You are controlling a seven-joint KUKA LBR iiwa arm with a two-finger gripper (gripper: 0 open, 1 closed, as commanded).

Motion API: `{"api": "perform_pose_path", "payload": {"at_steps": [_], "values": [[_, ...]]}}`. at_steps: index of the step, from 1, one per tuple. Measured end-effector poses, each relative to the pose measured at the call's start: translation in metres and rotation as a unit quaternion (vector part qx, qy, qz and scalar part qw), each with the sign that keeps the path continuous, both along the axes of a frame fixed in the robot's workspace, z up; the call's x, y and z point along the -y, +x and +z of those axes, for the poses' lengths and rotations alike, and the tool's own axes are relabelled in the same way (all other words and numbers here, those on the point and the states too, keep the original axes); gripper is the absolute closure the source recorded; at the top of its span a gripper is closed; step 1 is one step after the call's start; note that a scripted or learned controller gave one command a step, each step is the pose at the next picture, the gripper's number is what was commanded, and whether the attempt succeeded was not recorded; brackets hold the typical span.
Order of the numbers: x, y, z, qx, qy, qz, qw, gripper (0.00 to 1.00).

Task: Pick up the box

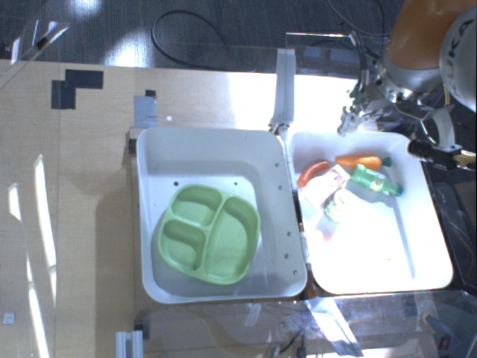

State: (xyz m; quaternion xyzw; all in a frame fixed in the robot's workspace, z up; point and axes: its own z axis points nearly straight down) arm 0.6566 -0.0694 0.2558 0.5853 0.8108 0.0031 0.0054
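Now | bins: two | box (329,187): one (right bin) | tray (209,233): one | pincer (356,114): grip state unreadable

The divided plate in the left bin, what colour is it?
Light green, all over; the plate shows clearly in the camera view, lying in the white left bin.

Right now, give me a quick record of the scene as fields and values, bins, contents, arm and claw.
left bin: holds a green divided plate
right bin: items grouped at its far left part
box: white, lying beside the bins' shared edge
carrot: orange, behind the box
green bottle: on its side, right of the box
red item: by the box, too small to identify
claw: above the right bin's far rim, apart from the box
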Motion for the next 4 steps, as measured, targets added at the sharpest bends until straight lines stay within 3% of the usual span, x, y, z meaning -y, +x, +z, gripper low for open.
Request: {"api": "perform_pose_path", "payload": {"at_steps": [1, 2, 3, 4], "values": [[0.000, -0.001, -0.002, -0.002, 0.0000, 0.000, 1.0000, 0.00], [0.037, 0.002, -0.143, -0.004, 0.0000, 0.030, 0.9995, 0.00], [0.028, 0.017, -0.154, -0.001, -0.0008, 0.022, 0.9998, 0.00], [0.024, -0.037, -0.167, -0.002, -0.0006, 0.094, 0.9956, 0.00]]}}
